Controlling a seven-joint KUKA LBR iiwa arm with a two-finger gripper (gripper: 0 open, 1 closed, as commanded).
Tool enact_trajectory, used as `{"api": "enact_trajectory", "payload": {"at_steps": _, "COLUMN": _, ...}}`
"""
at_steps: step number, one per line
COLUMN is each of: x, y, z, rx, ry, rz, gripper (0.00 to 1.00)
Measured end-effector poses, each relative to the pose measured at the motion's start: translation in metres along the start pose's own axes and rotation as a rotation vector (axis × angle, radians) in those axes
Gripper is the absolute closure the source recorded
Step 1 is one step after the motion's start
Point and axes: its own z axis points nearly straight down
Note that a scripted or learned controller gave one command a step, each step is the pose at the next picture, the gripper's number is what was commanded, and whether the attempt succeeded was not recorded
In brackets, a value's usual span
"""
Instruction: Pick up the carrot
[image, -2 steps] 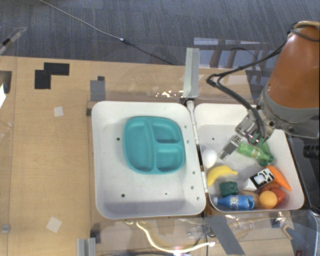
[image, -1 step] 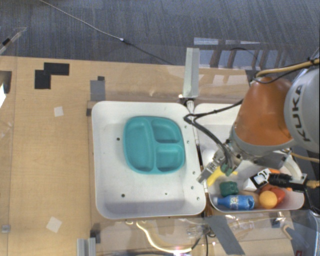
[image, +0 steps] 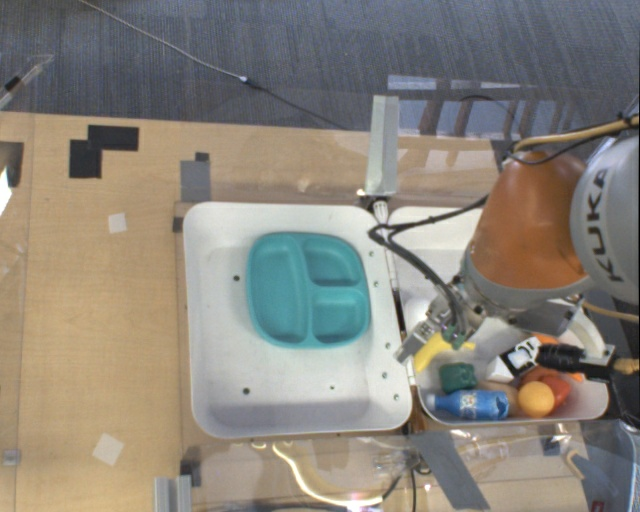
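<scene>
Carrot (image: 566, 380) lengthwise left-right, partly beneath arm (image: 530, 235)

A pale wooden bench (image: 90, 330) carries two white bins: the left bin (image: 215, 400) sits beside the fingers, the right bin (image: 590, 405) beneath them.

- You see a pale wooden tabletop (image: 100, 330), matt.
- Your left shallow white plastic bin (image: 215, 400) looks smooth, faintly glossy.
- The teal divided plastic plate (image: 305, 288) is smooth, with a soft sheen.
</scene>
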Motion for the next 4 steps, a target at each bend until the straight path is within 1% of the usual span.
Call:
{"api": "enact_trajectory", "payload": {"at_steps": 1, "x": -0.040, "y": 0.000, "z": 0.022, "rx": 0.001, "ry": 0.000, "rz": 0.338, "gripper": 0.00}}
{"api": "enact_trajectory", "payload": {"at_steps": 2, "x": -0.041, "y": 0.003, "z": 0.010, "rx": -0.006, "ry": -0.005, "rz": 0.330, "gripper": 1.00}}
{"api": "enact_trajectory", "payload": {"at_steps": 3, "x": 0.010, "y": 0.010, "z": 0.021, "rx": 0.002, "ry": 0.002, "rz": 0.768, "gripper": 1.00}}
{"api": "enact_trajectory", "payload": {"at_steps": 4, "x": 0.038, "y": 0.040, "z": 0.022, "rx": 0.003, "ry": 0.002, "rz": 0.873, "gripper": 1.00}}
